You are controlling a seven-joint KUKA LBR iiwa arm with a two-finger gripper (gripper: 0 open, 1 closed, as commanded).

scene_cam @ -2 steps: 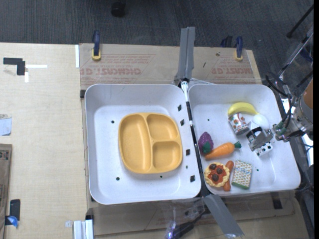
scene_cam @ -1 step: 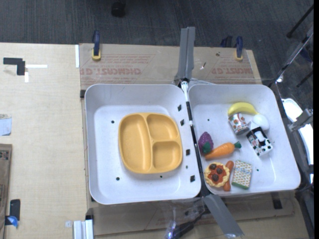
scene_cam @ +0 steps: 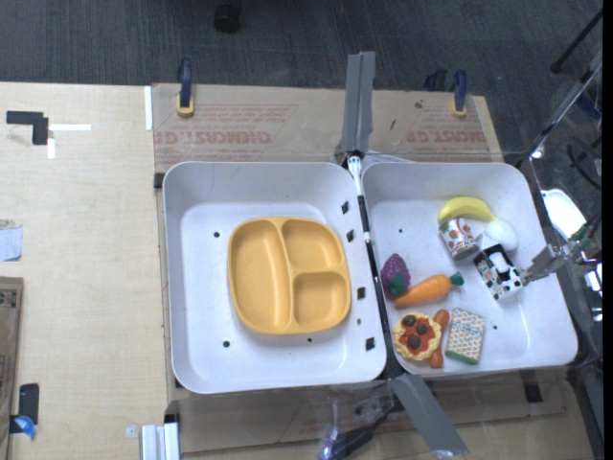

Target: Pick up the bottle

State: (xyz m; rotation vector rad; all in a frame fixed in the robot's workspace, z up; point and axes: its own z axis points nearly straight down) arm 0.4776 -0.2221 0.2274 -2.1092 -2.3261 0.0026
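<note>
Small white bottle with black cow patches [scene_cam: 498,270] lies tilted in the right white bin [scene_cam: 536,343], 3 o'clock side, just below a white egg-shaped piece [scene_cam: 502,232]. Claw [scene_cam: 560,255] at bin's right rim; can't tell its state.

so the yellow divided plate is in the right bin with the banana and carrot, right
Not quite. The camera view shows the yellow divided plate alone in the left bin. The banana and carrot are in the right bin, along with the other small items.
</note>
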